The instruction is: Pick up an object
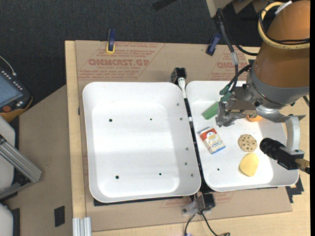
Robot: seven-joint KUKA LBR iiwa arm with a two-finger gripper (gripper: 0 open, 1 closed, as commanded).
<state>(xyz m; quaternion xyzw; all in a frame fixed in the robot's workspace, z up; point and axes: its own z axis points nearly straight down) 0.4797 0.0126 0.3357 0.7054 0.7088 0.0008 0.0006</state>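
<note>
My gripper (225, 120) hangs over the right bin (216, 176), near its middle. Just left of it lies a green flat piece (210, 112), partly under the gripper body. In front of the gripper a small red, white and blue carton (212, 140) rests on the bin floor. A round brown cookie (247, 142) sits to the right of the carton, and a yellow lemon-like object (249, 164) lies nearer the front. An orange item (253, 117) peeks out behind the gripper. I see nothing between the fingers.
The left bin (98, 132) adjoins the right one along a black-hinged divider (189, 127). A black cylinder (278, 152) on a bracket juts over the right bin's right edge. Cables run above the gripper. Both bins rest on a cardboard sheet (123, 58).
</note>
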